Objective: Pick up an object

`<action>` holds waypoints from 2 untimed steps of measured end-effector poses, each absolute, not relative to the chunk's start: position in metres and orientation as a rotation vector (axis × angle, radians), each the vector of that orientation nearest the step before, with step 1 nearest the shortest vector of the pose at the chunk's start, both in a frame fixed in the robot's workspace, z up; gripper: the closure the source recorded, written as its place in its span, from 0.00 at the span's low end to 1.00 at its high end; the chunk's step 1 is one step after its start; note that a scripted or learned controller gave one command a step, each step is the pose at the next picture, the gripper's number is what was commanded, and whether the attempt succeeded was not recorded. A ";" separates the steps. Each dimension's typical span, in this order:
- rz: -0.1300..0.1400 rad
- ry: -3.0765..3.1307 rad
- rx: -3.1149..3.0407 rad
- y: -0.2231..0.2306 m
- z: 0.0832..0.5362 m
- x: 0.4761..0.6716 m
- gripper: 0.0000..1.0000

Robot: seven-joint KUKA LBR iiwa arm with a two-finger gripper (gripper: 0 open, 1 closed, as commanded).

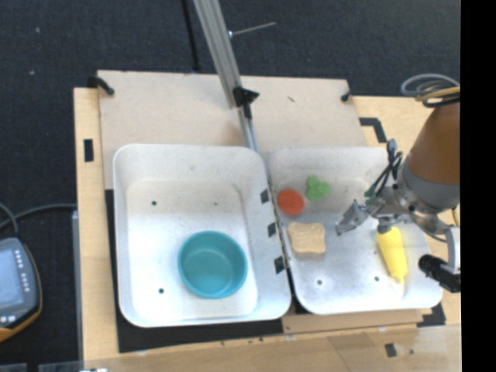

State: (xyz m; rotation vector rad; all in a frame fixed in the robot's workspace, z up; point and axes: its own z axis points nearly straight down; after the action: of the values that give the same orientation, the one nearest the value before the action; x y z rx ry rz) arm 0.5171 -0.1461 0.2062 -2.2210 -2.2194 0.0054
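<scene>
My gripper hangs low over the right bin, under the grey wrist and orange band. Its fingers look spread, so it is open, and nothing sits between them. One finger points left toward a tan sponge-like block. A yellow banana-shaped object lies just below and right of the gripper, its top end close to the other finger. An orange-red ball and a small green object lie further left in the same bin.
The left bin holds a teal bowl. A metal pole slants up from between the bins. Cables loop at the upper right, and a handheld device sits at the far left.
</scene>
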 end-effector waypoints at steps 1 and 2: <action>0.004 -2.220 -2.221 -0.145 0.164 0.516 0.00; 0.003 -2.219 -2.224 -0.153 0.106 0.512 0.00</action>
State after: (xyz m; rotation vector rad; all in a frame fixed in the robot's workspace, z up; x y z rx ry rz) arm 0.5119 -0.1529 0.1057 -2.2235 -2.2190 0.0029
